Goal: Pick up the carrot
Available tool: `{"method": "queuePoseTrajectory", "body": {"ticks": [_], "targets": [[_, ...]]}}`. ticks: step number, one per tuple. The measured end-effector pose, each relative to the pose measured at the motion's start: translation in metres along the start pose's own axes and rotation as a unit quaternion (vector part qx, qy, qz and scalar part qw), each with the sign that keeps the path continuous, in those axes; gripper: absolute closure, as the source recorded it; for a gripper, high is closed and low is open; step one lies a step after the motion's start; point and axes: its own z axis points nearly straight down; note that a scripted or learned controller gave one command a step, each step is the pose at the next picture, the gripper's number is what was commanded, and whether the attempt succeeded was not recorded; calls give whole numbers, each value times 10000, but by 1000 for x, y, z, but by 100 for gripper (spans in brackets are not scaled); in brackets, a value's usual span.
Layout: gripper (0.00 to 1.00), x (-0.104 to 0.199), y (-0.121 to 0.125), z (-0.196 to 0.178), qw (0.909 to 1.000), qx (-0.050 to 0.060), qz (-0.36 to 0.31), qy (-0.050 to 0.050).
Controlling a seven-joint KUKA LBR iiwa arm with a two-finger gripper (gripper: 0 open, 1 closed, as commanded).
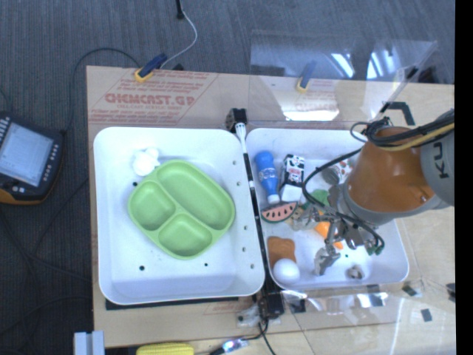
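1. Bins number two, shallow and white, side by side on the bench: the left bin (111, 220) and the right bin (395, 254).
2. One light green plastic plate with three compartments (182, 208) lies in the left bin, with one small white ball (143, 161) at its upper-left edge.
3. In the right bin lie one blue plastic bottle with a white cap (266, 173), one toy watermelon slice (278, 213), one brown bread-like toy (281, 248), one white egg-shaped toy (286, 271) and one small black-and-white box (295, 170).
4. One small orange toy carrot (326, 230) sits in the middle of the right bin, partly hidden under the arm's wrist; its long axis and the way it points cannot be told.
5. One grey arm with an orange band (390, 176) reaches in from the right; its two-finger gripper (325, 261) hangs just below the carrot, near the egg-shaped toy.
6. Whether the fingers are spread or closed cannot be told, and nothing is seen between them.
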Motion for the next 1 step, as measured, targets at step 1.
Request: {"method": "queuePoseTrajectory", "body": {"ticks": [1], "targets": [[100, -3, 0, -11, 10000, 8, 29, -45]]}}
